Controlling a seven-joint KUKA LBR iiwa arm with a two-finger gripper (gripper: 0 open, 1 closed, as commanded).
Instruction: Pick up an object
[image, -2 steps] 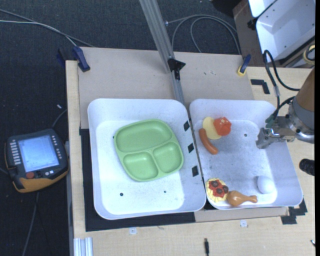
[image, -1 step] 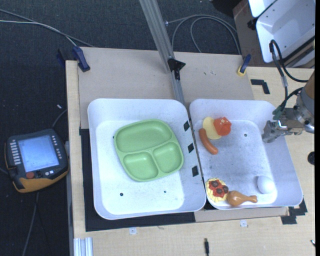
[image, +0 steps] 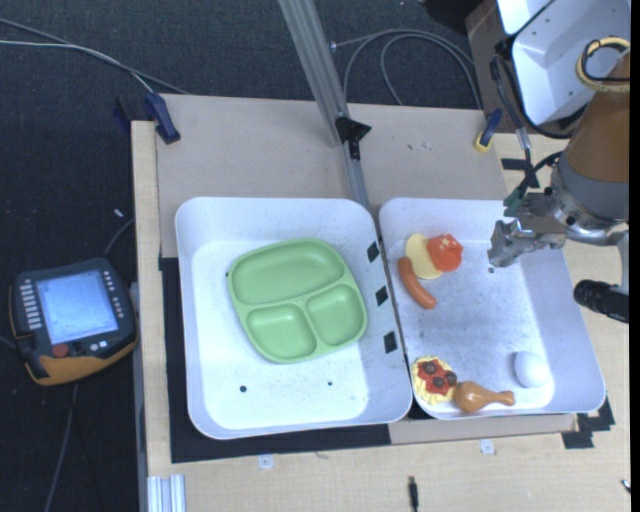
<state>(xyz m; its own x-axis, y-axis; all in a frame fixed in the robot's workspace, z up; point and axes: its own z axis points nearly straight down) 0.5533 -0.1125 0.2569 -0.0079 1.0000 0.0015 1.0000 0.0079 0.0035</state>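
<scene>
The gripper (image: 497, 252), jaw state indeterminate, hovers just right of the tomato (image: 445, 251); the sausage (image: 417, 283) lies farther left, angled diagonally.

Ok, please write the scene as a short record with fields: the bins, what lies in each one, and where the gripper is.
left bin: green divided plate
right bin: toy food
far side of right bin: red and yellow piece, orange sausage
near edge of right bin: pizza slice, drumstick, white egg
gripper: over the far right part of the right bin
held object: none visible
</scene>
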